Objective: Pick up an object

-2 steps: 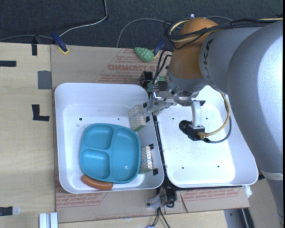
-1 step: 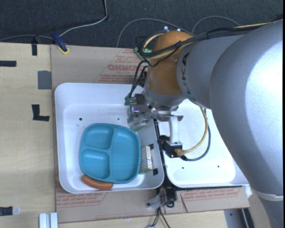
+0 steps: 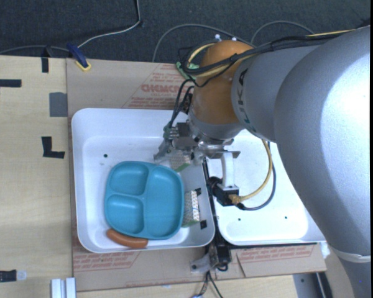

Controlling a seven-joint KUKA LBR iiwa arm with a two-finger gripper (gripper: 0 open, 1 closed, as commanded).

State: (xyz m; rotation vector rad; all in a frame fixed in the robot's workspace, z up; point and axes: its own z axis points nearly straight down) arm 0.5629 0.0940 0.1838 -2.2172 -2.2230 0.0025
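Arm [image 3: 311, 104] fills your right side, grey and bulky, with the orange band [image 3: 217, 82] bending down over the seam between the two white bins. You've got the gripper [image 3: 185, 146] low inside the left bin [image 3: 87, 166], against its right wall, toward the far edge. The wrist body covers it from above, so I cannot tell how the claw stands, nor whether anything sits in it.

Look below it: a blue divided plate [image 3: 144, 199] lies flat in the middle of the left bin, three compartments facing up, its far right corner just beside the gripper. An orange sausage-shaped piece [image 3: 127, 239] lies along the near edge of that bin, touching the plate's near rim and partly tucked beneath it. Between the plate's right rim and the bin's right wall you can see a small pale ridged object [image 3: 192, 207], too unclear to name.

A yellow cable [image 3: 264, 185] loops from the wrist out over the right bin [image 3: 280, 222]. Both bins rest on a cardboard sheet [image 3: 127, 85] on the bench.
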